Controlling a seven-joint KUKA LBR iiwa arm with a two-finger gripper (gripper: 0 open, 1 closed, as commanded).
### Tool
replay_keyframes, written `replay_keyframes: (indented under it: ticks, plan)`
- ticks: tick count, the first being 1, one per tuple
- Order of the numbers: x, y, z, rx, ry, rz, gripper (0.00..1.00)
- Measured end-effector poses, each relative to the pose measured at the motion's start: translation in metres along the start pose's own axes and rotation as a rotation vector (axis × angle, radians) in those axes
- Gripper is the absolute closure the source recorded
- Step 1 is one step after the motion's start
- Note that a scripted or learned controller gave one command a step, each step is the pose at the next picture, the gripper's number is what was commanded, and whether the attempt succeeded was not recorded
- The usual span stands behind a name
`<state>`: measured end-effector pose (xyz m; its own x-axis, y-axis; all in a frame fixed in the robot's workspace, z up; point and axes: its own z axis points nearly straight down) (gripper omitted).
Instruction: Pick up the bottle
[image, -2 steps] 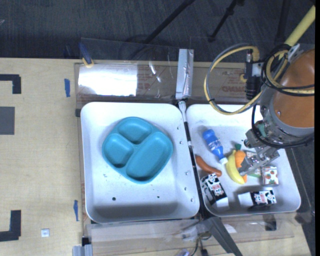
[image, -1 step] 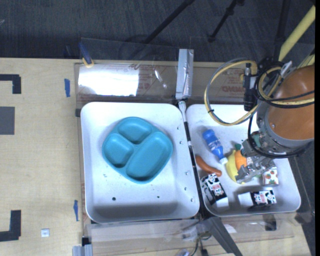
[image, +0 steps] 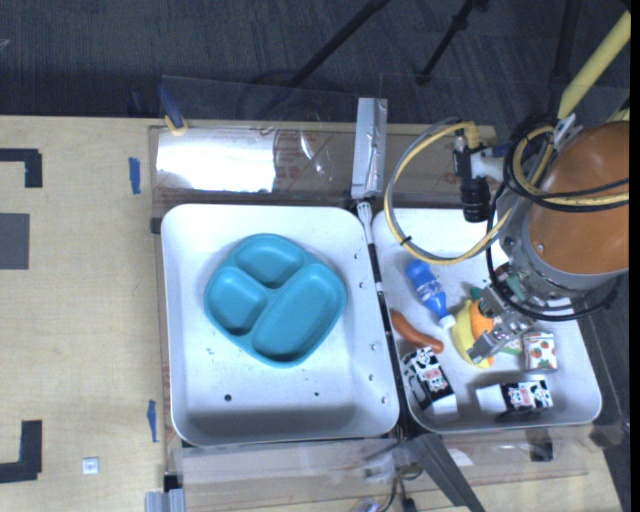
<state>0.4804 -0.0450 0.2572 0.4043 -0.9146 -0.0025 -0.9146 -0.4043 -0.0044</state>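
- The small clear plastic bottle with a blue cap and blue label (image: 428, 288) is lying on its side in the right-hand shallow white bin (image: 590, 395), up in the left-middle part of it, tilted so one end points toward the upper left.
- The grey arm with the orange band (image: 585, 215) comes in from the right and hangs over the right half of that same bin.
- Its two-finger gripper (image: 492, 340) sits low and to the right of the bottle, near it but not touching, and it's right on top of a yellow and orange toy-looking piece (image: 466, 328).
- Honestly can't tell whether the pincer is apart or together, it's too cluttered down there.
- Just below the bottle there's an orange carrot-shaped thing (image: 408, 324), then a black-and-white cow-print carton (image: 428, 376) near the bin's front-left.
- Another cow-print carton (image: 522, 396) lies along the front edge, and a little white box with red print (image: 540, 351) sits right of the gripper.
- The left white bin (image: 190, 250) holds a teal divided plastic plate (image: 275, 298) about in its middle.
- A yellow cable (image: 405, 175) loops above the right bin.
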Motion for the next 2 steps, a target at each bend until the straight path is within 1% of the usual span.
replay_keyframes:
  ticks: [1, 2]
  plan:
    - [-0.016, -0.007, 0.007, -0.002, -0.002, -0.513, 1.00]
    - [-0.044, -0.038, -0.070, -0.003, -0.002, -0.432, 1.00]
